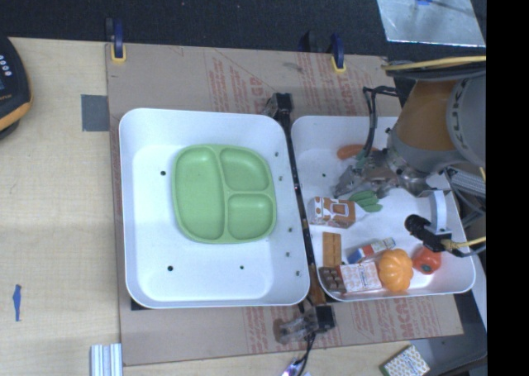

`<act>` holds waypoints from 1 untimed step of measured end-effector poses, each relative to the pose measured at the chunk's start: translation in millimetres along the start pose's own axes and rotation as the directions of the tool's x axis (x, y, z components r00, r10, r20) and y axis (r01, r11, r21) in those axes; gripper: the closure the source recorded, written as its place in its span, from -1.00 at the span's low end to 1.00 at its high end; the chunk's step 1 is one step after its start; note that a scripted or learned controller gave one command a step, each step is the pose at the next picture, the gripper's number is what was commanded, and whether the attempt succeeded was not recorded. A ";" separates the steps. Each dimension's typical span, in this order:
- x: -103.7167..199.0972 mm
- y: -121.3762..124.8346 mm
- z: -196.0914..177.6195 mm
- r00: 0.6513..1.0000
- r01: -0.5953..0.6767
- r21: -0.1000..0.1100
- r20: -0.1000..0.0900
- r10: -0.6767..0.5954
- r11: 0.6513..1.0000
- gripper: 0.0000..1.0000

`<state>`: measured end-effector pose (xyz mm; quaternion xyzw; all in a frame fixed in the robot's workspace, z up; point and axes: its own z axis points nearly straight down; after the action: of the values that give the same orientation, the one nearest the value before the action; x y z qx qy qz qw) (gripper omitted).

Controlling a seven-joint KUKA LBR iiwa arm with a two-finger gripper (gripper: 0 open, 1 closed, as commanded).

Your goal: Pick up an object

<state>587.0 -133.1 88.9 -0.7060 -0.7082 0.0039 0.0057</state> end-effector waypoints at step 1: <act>-3.1 3.8 -13.5 1.000 0.001 -0.007 0.005 -0.001 1.000 1.00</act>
<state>591.0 -136.2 102.3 -0.7056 -0.7086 0.0029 0.0014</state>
